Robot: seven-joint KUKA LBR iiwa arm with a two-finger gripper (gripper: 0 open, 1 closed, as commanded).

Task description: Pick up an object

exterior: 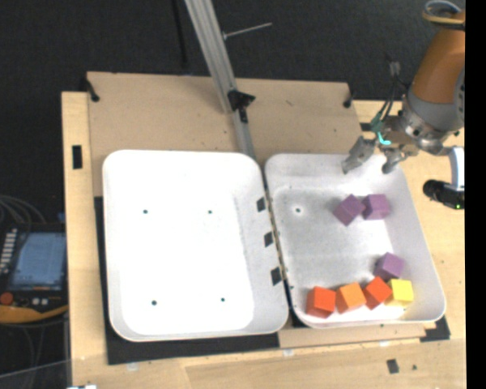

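The right bin (308,181) holds several small blocks. Two purple blocks (350,210) (377,207) lie side by side near its middle. A third purple block (390,265) sits lower right. Along the bin's near edge stand an orange-red block (321,301), an orange block (351,297), another orange-red block (378,292) and a yellow block (402,290). My gripper (374,160) hangs over the bin's far right edge, above and behind the purple pair. Its two fingers are spread apart with nothing between them.
The left bin (186,241) lies beside the right one, white with a few dark dots. A slanted metal pole (215,51) rises from behind the bins. A handheld pendant (32,270) rests off the bench at far left.
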